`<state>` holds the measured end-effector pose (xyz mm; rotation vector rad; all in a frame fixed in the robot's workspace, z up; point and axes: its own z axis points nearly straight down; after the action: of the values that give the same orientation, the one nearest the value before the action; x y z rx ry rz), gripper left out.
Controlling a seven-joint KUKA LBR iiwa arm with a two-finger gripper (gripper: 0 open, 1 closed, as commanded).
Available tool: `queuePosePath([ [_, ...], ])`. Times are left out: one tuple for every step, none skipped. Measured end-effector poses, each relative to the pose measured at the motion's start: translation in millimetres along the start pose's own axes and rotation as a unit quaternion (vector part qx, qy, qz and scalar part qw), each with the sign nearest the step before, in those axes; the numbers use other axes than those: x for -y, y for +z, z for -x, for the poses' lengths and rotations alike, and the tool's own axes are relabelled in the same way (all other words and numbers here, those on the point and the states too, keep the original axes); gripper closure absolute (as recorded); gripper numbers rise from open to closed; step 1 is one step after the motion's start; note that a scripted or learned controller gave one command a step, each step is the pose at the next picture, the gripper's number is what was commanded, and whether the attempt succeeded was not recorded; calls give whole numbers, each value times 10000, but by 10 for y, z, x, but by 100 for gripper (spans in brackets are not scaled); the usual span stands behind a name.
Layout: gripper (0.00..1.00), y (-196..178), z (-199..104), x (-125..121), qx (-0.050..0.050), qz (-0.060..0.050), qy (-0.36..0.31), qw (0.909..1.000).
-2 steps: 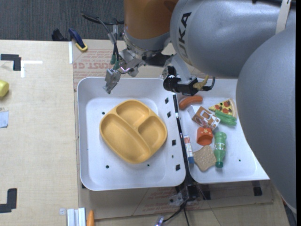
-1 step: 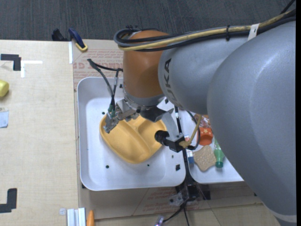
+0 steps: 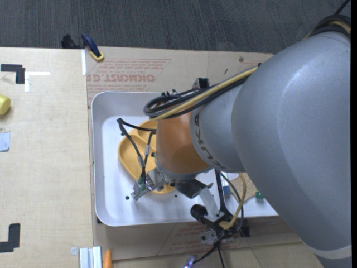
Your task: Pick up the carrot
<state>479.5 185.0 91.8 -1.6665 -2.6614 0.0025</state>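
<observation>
Yellow plastic piece (image 3: 4, 105) sits at the bench's far left edge. Further right, a white bin (image 3: 106, 205) holds a shallow yellow-orange dish (image 3: 127, 152). Over it hangs the grey arm (image 3: 279, 144) with its orange band (image 3: 175, 144); gripper state and carrot position: cannot tell, both hidden

From my screen I see a shallow white bin (image 3: 106, 166) resting on brown cardboard with red print (image 3: 125, 77) on the pale wood tabletop (image 3: 44, 177). A yellow bowl-like dish (image 3: 129, 152) lies inside the bin. A blue and yellow clamp (image 3: 92, 47) sits at the cardboard's far corner, and a small yellow object (image 3: 4, 105) lies at the left edge
</observation>
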Motion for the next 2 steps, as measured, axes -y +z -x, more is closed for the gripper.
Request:
queuePosePath([
  [100,-84,-19,-14,-23,3,-1,10000],
  [100,-24,6,-17,32,36,-1749,9846],
])
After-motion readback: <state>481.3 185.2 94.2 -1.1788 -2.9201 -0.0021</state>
